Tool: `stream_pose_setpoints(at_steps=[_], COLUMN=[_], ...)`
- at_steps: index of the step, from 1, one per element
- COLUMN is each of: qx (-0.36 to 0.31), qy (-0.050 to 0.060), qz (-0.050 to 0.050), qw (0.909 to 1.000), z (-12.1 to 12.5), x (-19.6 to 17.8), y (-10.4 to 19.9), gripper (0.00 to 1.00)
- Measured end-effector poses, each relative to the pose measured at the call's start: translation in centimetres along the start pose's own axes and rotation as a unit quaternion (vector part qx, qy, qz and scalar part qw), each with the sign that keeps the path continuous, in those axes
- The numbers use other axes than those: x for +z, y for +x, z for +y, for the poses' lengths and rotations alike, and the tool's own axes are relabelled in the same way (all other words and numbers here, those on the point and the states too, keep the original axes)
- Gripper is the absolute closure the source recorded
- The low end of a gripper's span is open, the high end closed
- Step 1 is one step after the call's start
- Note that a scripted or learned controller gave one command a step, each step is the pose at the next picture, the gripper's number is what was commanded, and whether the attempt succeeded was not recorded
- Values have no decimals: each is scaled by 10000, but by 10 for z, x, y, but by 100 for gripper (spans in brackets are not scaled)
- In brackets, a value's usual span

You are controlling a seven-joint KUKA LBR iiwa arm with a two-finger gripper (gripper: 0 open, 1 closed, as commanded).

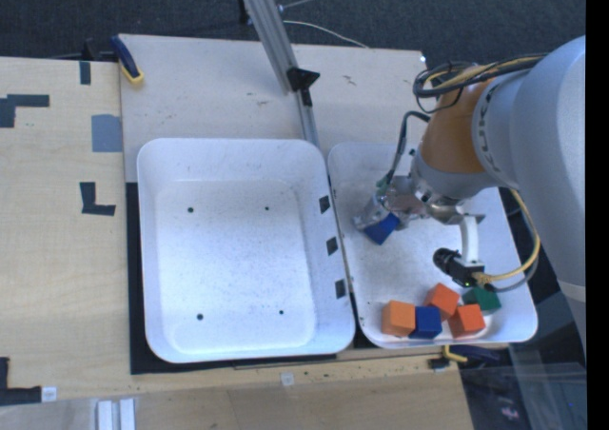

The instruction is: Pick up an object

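Note:
My gripper point(379, 221) is low over the upper left part of the right bin point(357, 171), reaching in from the right. A small blue block point(383, 229) sits between its grey fingertips, and the fingers are shut on it. At the bin's front right corner lie several loose blocks: an orange one point(400, 317), a blue one point(427, 322), two more orange ones point(442, 298) point(466, 321) and a green one point(487, 300). The arm's wrist hides the bin floor behind the gripper.
The left bin point(152, 228) stands beside the right one, their rims touching. A slanted metal rail point(271, 24) comes down from the top to the bins' shared back edge. A black cable fitting point(455, 266) hangs off the arm above the loose blocks.

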State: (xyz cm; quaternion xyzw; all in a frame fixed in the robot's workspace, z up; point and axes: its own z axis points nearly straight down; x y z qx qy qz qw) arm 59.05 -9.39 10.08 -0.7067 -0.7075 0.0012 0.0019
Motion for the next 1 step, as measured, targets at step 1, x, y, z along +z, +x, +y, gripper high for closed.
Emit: stream_pose_setpoints(at_steps=[1], qx=[-33], qy=[-47], qz=[9], qw=[10000], z=[-13], x=[-95], y=[70], gripper=[100])
